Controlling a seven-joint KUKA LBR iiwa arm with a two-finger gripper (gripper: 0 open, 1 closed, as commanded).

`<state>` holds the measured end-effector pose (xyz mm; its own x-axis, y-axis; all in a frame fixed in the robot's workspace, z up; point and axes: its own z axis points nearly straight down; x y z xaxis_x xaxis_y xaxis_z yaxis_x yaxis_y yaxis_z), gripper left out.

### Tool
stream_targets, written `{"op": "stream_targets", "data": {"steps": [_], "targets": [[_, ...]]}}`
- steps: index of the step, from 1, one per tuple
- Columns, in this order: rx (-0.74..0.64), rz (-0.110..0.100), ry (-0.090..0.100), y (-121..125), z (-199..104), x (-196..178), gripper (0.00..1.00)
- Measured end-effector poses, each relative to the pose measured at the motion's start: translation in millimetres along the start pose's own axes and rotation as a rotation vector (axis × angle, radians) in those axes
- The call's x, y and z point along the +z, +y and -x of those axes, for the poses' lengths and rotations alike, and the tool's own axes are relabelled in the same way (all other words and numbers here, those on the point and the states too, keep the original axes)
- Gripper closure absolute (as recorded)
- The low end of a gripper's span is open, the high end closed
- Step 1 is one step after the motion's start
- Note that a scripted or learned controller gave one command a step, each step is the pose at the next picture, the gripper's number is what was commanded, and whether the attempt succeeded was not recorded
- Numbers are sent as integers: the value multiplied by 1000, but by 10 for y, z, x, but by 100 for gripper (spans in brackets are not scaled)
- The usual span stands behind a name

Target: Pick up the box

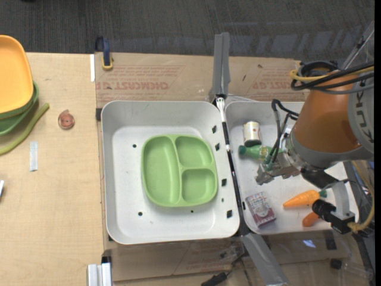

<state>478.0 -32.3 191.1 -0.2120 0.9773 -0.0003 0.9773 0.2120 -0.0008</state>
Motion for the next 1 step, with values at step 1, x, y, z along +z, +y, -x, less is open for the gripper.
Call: {"op": "stream_targets", "data": {"steps": [1], "targets": [[20,1,0,11,-39,-2,0]]}}
